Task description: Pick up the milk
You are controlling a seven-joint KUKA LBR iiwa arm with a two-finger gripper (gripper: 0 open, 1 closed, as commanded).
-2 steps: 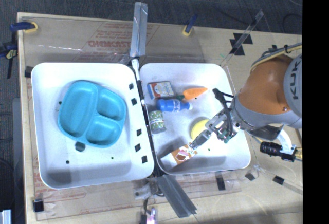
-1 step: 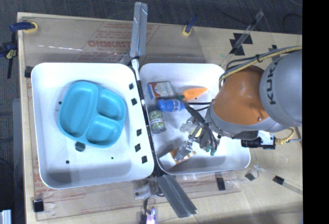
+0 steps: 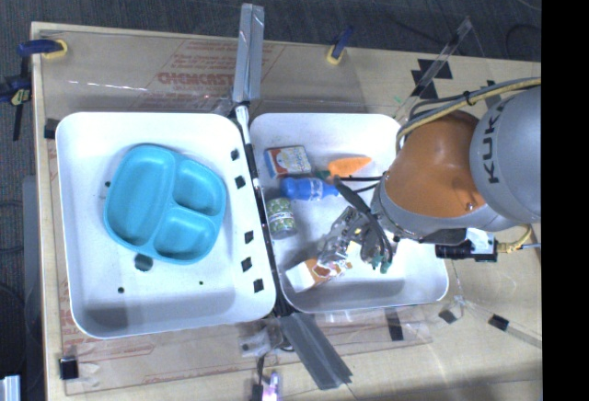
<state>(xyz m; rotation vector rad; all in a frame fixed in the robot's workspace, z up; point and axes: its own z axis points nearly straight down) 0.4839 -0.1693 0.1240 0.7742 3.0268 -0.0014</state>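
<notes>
Gripper [image 3: 354,243] sits low in right bin [image 3: 419,291], just above milk [image 3: 315,272]; open or closed, cannot tell. Blue tray [image 3: 166,202] in left bin [image 3: 83,303].

Tool [image 3: 357,241] low in right bin [image 3: 419,291], just beside milk [image 3: 315,272]; blue tray [image 3: 166,201] in left bin [image 3: 78,206].

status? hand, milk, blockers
Hand low in right bin, over the milk carton; grip unconfirmed. Milk carton lying flat at the bin's front. Small can and blue bottle close behind.
</notes>
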